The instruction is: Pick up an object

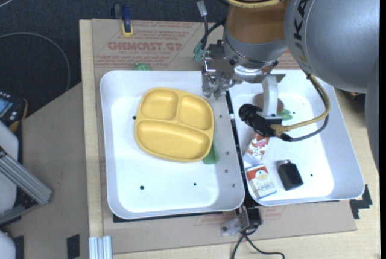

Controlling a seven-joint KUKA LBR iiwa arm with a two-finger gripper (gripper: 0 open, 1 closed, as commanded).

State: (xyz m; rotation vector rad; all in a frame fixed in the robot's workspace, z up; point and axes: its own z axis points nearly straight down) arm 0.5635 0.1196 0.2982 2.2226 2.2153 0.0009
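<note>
Camera view from above puts my gripper (214, 79) over the ridge where the two bins meet, at their far end, just beside the far right corner of the yellow three-compartment plastic plate (175, 125). I cannot tell whether my gripper is spread or pressed together, and I see nothing caught in it. The plate lies flat in the left shallow white bin (120, 179), with a small green scrap (210, 155) tucked under its near right edge. In the right shallow white bin (338, 149) lie two small red-and-white cartons (260, 181), one nearer than the other, and a small black block (290, 174) just right of the nearer one. I judge the plate poor prey: wide, shallow, slippery at the rim. Better that I move right and nearer, centre over the black block or a carton, line my jaws across its short side, and come straight down clear of the bin wall before closing.
</note>
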